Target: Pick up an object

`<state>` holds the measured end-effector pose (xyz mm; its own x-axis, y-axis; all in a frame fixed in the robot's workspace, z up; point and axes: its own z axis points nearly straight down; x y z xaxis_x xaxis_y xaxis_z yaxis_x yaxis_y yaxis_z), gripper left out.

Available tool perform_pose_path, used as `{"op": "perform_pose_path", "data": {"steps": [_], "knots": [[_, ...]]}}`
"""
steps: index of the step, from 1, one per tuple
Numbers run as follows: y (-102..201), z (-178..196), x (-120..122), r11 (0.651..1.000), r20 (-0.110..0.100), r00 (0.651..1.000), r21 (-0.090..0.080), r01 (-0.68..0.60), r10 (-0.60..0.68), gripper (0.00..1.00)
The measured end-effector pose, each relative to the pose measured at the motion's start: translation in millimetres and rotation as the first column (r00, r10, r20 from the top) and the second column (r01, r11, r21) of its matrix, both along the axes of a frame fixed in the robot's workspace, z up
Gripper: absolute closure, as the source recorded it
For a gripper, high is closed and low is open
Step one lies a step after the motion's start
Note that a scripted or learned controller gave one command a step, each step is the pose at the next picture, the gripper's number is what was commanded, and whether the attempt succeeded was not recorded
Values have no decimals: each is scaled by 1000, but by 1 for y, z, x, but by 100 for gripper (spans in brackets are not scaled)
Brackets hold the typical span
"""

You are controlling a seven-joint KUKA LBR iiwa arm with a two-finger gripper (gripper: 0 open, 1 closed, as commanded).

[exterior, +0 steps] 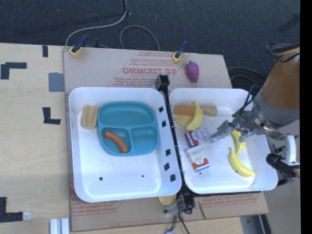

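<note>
A wooden bench (29,145) topped with a printed cardboard sheet (146,69) carries two shallow white bins side by side, with dark carpet beyond its far edge. Nearest in the right bin (253,185), a yellow banana (240,163) lies close to the near right corner, and just left of it sits a small white carton with red print (198,159). A little farther in, a dark red packet (194,137) rests beside the carton. The gripper (233,128) hangs low over the middle of this bin, reaching in from the right on the grey arm with its orange band (283,84); whether its fingers are parted or closed cannot be told, and nothing shows between them. A small yellow piece (237,137) lies just below the wrist. Toward the far side of the right bin, a second banana (195,118) curves over an orange block (183,110), with a tan piece (210,111) just to its right. In the left bin (78,179), a blue divided plate (129,128) holds a sausage (116,141) in its near left compartment, and a tan bread slice (89,116) lies touching the plate's left rim. Beyond the bins, a purple grape bunch (192,71) rests on the cardboard, and two clamps with blue handles (79,46) grip its far edge.
</note>
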<state>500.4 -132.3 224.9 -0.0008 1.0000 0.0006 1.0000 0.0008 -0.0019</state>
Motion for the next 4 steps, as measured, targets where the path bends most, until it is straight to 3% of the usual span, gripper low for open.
{"op": "perform_pose_path", "data": {"steps": [1, 2, 3, 4], "knots": [[16, -143, 98, 1000, 6, 1000, -3, -5, 5, 0], [-9, -120, 155, 1000, -21, 1000, 6, 2, -1, 0], [29, -140, 147, 1000, 3, 1000, -4, -2, 2, 0], [36, -139, 135, 1000, 6, 1000, -4, 0, 0, 0]]}}
